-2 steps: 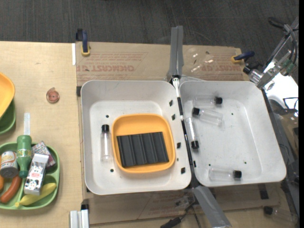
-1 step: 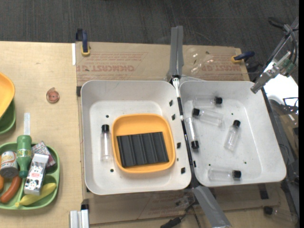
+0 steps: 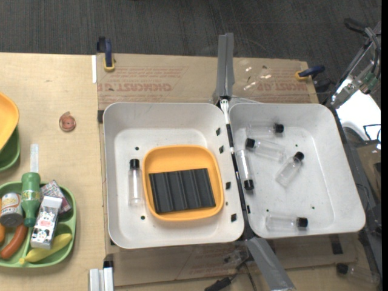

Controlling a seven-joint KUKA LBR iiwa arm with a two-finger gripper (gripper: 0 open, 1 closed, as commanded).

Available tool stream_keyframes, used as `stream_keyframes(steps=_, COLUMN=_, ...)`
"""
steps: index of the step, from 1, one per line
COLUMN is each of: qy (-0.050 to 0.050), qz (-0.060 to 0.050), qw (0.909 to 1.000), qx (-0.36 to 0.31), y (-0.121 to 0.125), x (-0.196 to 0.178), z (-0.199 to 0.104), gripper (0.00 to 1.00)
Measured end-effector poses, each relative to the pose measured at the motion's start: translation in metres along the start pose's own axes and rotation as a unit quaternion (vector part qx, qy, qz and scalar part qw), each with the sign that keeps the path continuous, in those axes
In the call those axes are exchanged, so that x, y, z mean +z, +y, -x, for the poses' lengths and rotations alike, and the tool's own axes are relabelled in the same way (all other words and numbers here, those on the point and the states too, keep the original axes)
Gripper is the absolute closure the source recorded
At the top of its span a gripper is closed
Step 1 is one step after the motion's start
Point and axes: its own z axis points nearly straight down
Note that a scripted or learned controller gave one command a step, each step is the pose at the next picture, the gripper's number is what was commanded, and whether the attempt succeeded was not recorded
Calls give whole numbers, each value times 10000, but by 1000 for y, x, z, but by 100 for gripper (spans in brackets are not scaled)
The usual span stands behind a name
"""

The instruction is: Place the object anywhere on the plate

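Vials of clear plastic with black caps are what I see to work with, and they are spread over both white bins. One vial (image 3: 134, 180) lies in the left bin (image 3: 115, 132), lengthwise along the left side of the yellow plate (image 3: 182, 155), just beside its rim but not on it, cap pointing away from the camera. The plate sits in the middle of that bin and carries a dark ridged insert (image 3: 180, 190) that covers most of its floor. In the right bin (image 3: 339, 180) I count five more: one near the far wall (image 3: 267, 129), one just below it (image 3: 264, 149), a tilted one near the centre (image 3: 290, 168), one lying along the left wall by the divider (image 3: 244, 171), and one close to the near edge (image 3: 285, 223). All five are well apart from the plate. Both bins rest on a sheet of cardboard (image 3: 157, 80) held by clamps (image 3: 107, 56) on the desk (image 3: 48, 83). Off to the left on the desk stands a green tray (image 3: 63, 247) of toy food, beside a yellow bowl (image 3: 6, 123) at the picture's edge.
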Motion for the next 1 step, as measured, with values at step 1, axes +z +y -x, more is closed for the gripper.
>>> stream_keyframes(steps=1, qy=16, qz=-1, qw=9949, qx=-1013, y=17, x=-1, z=27, gripper=100)
